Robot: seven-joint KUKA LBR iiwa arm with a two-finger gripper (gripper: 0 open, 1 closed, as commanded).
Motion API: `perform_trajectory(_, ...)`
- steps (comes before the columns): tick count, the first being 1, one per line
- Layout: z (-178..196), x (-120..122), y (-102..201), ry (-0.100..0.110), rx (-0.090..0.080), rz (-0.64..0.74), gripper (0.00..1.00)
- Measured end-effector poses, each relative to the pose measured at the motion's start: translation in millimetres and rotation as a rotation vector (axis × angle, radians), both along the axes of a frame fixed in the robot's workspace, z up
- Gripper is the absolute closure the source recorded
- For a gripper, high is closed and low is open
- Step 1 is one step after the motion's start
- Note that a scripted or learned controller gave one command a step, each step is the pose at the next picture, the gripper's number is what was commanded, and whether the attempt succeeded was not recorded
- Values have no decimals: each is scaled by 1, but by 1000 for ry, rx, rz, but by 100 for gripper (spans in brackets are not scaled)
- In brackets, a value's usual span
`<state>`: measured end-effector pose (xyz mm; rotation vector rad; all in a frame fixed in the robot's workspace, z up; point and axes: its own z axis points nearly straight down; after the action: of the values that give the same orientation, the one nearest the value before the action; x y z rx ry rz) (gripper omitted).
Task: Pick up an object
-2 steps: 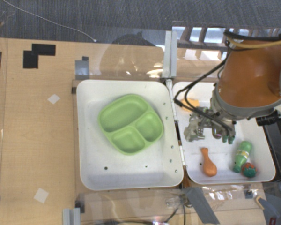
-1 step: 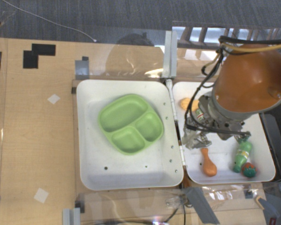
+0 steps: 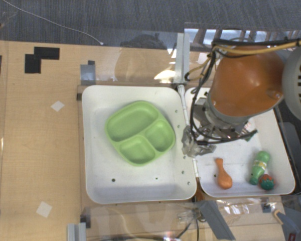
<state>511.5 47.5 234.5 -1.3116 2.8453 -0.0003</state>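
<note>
Bench top (image 3: pixel 35 134), left side: bare wood with black marker shapes near the far edge. Left bin (image 3: pixel 140 187): holds a green divided plate (image 3: pixel 140 132) with three compartments, lying flat and slightly rotated, toward the bin's far half. Gripper (image 3: pixel 190 145): sits low at the seam between the two bins, just over the right bin's left wall, beside the plate's right rim. Jaw state cannot be made out from here; the wrist hides most of it. Arm (image 3: pixel 246 84): orange band and grey wrist cover the far half of the right bin (image 3: pixel 286 185). Near half of that bin: an orange drumstick-shaped toy (image 3: pixel 223 174), then a green bottle (image 3: pixel 260 165) with a small red-and-green piece (image 3: pixel 266 183) touching its near end. Nothing seen between the fingers.
</note>
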Motion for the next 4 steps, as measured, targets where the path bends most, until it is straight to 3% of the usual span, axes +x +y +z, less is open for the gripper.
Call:
perform_trajectory(1,-5,-17,76,2,3,-226,100)
perform_trajectory(2,2,-10,97,-2,0,202,100)
perform_trajectory(3,-25,-23,58,2,-5,584,100)
perform_trajectory(4,-41,-25,145,2,1,122,100)
